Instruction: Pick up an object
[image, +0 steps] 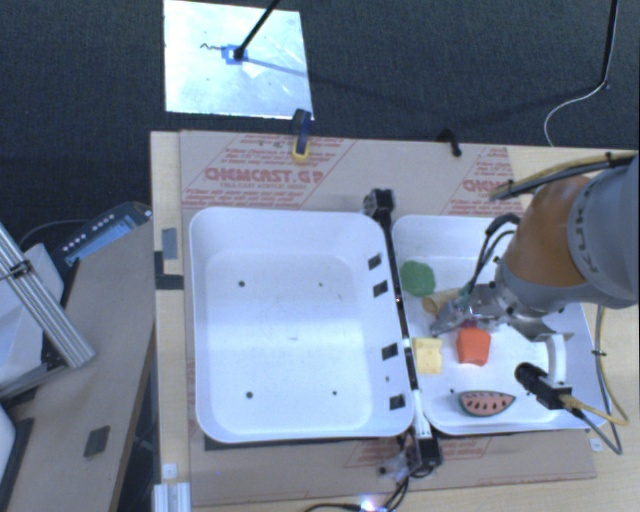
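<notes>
Two shallow white bins sit side by side on the bench (250, 165), which is covered by a cardboard sheet printed with red lettering. The left bin (290, 320) shows only its white floor with a few small dark holes. The right bin (450, 235) carries every loose object.

The arm (575, 235), grey with an orange band, reaches over the right bin from its right edge. Its gripper (452, 312) hangs low near the middle of this bin; whether it is wide, narrow or closed on anything cannot be told from this slant.

A green round object (418, 276) lies toward the bin's left wall, in its far half. An orange block (474, 346) sits just beside the gripper, on its near side. A pale yellow block (428, 355) rests against the left wall, next to the orange block. A watermelon slice toy (486, 403) lies along the near edge. A small tan piece (431, 304) shows just left of the gripper, too small to name.

A yellow clamp (300, 148) sits at the bench's far edge.
</notes>
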